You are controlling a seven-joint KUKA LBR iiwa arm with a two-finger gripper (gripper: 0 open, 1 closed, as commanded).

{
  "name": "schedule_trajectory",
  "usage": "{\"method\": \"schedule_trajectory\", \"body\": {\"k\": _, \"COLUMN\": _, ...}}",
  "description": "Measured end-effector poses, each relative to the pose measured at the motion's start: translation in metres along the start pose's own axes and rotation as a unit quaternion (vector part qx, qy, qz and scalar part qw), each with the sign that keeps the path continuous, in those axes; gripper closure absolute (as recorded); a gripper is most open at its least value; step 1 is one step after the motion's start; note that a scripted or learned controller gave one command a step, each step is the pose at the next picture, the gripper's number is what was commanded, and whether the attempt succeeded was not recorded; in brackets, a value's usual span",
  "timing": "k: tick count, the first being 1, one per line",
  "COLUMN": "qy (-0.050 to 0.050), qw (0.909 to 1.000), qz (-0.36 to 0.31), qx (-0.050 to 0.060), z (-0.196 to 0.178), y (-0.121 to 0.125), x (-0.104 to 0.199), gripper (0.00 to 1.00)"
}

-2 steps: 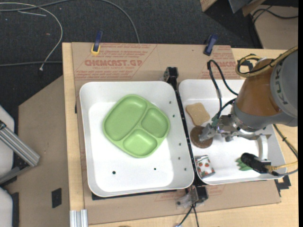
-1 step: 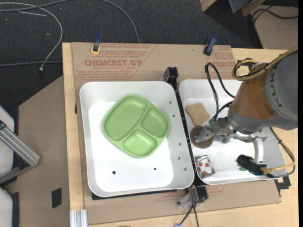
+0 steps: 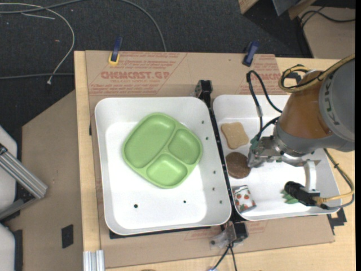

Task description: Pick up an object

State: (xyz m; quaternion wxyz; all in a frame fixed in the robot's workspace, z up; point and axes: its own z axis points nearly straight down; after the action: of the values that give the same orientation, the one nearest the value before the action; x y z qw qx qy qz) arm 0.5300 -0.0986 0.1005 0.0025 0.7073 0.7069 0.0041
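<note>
In the right bin (image 3: pixel 271 107) lie a tan bread-like slice (image 3: pixel 234 134), a brown round disc (image 3: pixel 237 164), a small white can with red marks (image 3: pixel 243 198) and a dark green item (image 3: pixel 292 195). The gripper (image 3: pixel 258 153) sits low in the right bin, just right of the brown disc and below the tan slice. The wrist hides its fingertips. A green three-compartment plate (image 3: pixel 162 149) lies in the left bin (image 3: pixel 113 168).
The arm's grey and orange body (image 3: pixel 309 117) covers the right bin's right half. Black cables (image 3: pixel 256 95) loop over the bin's back edge. Blue clamps (image 3: pixel 250 53) hold the cardboard base at the back.
</note>
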Motion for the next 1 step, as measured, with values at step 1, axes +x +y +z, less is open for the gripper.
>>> {"method": "schedule_trajectory", "body": {"k": 1, "qy": -0.002, "qw": 1.0000, "qz": -0.001, "qx": 0.001, "z": -0.0642, "y": 0.0038, "x": -0.0009, "gripper": 1.00}}
